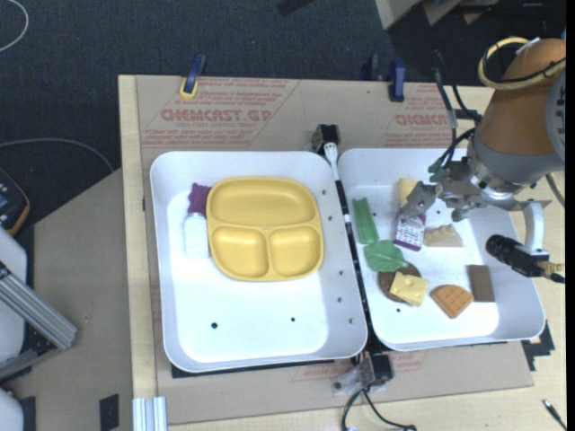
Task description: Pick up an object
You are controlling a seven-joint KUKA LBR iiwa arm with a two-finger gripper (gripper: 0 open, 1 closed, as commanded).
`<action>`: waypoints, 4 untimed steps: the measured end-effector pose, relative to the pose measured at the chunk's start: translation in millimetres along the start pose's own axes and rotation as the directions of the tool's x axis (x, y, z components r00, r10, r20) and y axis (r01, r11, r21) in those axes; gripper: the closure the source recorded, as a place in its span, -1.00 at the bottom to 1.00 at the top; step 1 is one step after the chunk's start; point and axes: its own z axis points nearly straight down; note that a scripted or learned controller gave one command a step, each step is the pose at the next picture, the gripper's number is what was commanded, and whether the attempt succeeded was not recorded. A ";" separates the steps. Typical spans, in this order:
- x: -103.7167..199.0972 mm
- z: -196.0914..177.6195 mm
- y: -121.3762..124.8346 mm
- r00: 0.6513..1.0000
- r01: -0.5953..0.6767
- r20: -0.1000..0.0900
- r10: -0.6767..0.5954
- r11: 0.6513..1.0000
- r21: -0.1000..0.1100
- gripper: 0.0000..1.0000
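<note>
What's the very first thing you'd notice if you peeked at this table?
The big yellow plate with three sections jumps out, sitting in the left bin beside a small white bottle. Next, the right bin holds a jumble of small toy foods, like a green strip, a cheese wedge and a waffle piece. The grey and orange robot arm hangs over that pile from the right.

worktop [269, 110]: brown board with red print, dark floor around | left bin [175, 268]: lies flat on worktop, touching right bin along the middle seam | right bin [526, 308]: flat on worktop | clamps: yellow [190, 81] and blue [396, 79] on far edge
</note>
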 end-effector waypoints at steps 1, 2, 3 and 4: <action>0.0 -7.7 3.1 1.000 0.003 0.002 -0.002 1.000 -0.014 -1.00; -3.9 54.1 -2.2 1.000 0.001 0.001 -0.001 1.000 -0.008 -1.00; -3.3 96.6 -1.1 1.000 0.001 0.001 -0.001 1.000 -0.014 -1.00; -3.7 84.5 -0.8 1.000 0.001 0.003 -0.001 1.000 -0.018 1.00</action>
